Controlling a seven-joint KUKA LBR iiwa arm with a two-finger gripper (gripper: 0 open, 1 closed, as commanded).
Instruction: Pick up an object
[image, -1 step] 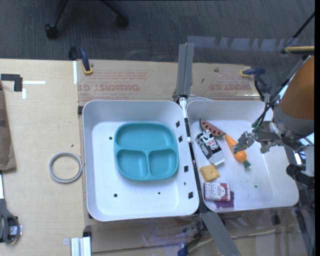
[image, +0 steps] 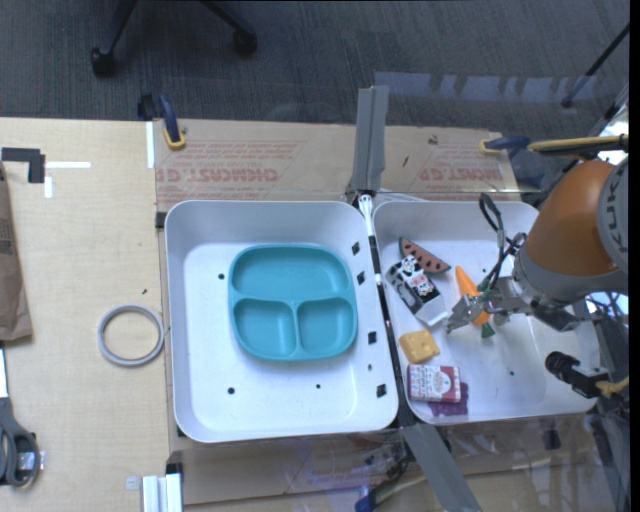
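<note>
The right bin holds several small items. An orange toy carrot lies near its middle, a brown wedge-shaped slice further back, and a black-and-white toy beside the slice. A yellow cracker and a pink-red box sit at the front left. My gripper is low in this bin, right over the carrot's near end, with the orange-banded wrist behind it. The carrot's lower end is partly hidden by the gripper.
The left bin holds a teal divided plate. On the bench to the left lie a grey tape ring, scissors and a brown bag. A grey divider post stands between the bins at the back.
</note>
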